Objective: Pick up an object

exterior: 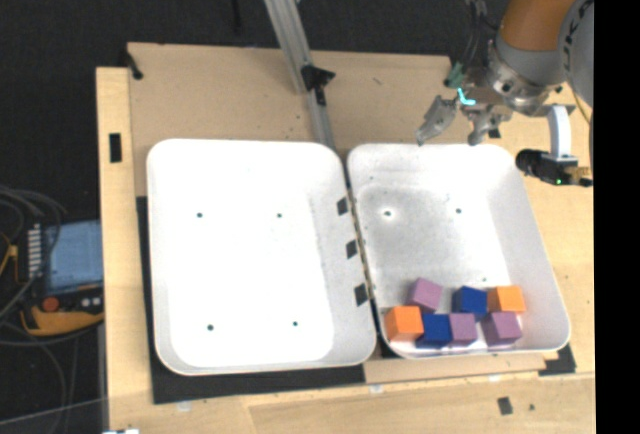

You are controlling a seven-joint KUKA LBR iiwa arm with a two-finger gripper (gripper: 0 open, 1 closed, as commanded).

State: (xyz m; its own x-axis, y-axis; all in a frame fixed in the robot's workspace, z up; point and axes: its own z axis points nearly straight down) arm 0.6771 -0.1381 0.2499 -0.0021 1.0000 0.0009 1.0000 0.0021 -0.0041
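Gripper (458, 127) sits over the far rim of the right bin (530, 212), fingers spread apart, nothing between them, so it's released and carrying nothing. Two fingertips show as separate prongs, one angled toward the bin's far left corner, the other just beside it toward the arm. Likely parked high at the bin's back edge as a start or approach pose; no pick has begun, judging by the gap to the blocks.

Arm (540, 12) comes in from beyond the right bin's far right corner, orange band above the wrist, wrist tilted down and toward the bin's interior. Gripper looks raised above the bin, not touching the floor, though height is hard to read from this slant.

Task things: coloured blocks, all bunched at the right bin's near edge, well apart from the gripper. Orange block (404, 321) is at the near left, a blue block (436, 330) touching it, a purple block (426, 294) just behind. More purple, blue and orange blocks crowd toward the near right corner. They're packed tight against the wall, so a clean finger fit looks tricky.

Left bin (250, 252) lies beside the right bin, rims touching.
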